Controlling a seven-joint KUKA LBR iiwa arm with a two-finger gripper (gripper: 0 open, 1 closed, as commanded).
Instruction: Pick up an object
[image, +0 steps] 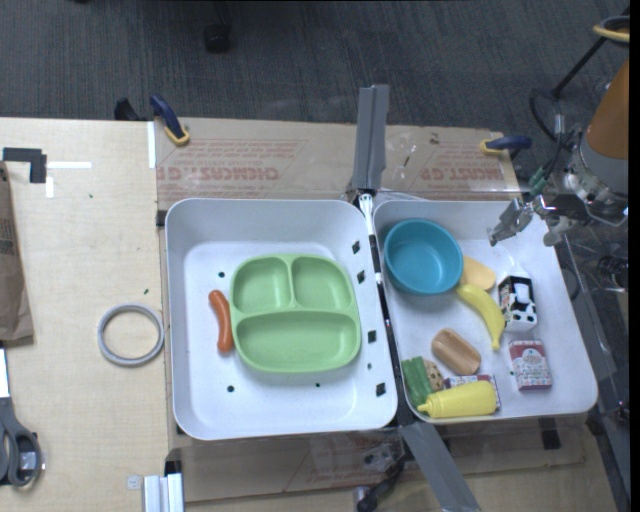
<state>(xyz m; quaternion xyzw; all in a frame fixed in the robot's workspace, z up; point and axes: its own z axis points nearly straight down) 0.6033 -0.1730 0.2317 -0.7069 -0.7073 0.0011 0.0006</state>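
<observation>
The arm is running off the right edge. The claw (527, 222) is hanging open and holding nothing over the right bin (578, 330), where a banana (485, 312) is lying. Grey carpet is surrounding the counter (80, 240).

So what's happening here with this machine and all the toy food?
A robot arm reaches in from the right, and its gripper hangs open above the top edge of the right bin, holding nothing. That bin holds a blue bowl, a banana, a hot dog bun and a few small cartons. The left bin has a green divided plate with a small sausage beside it. Nothing has been picked up yet.
</observation>
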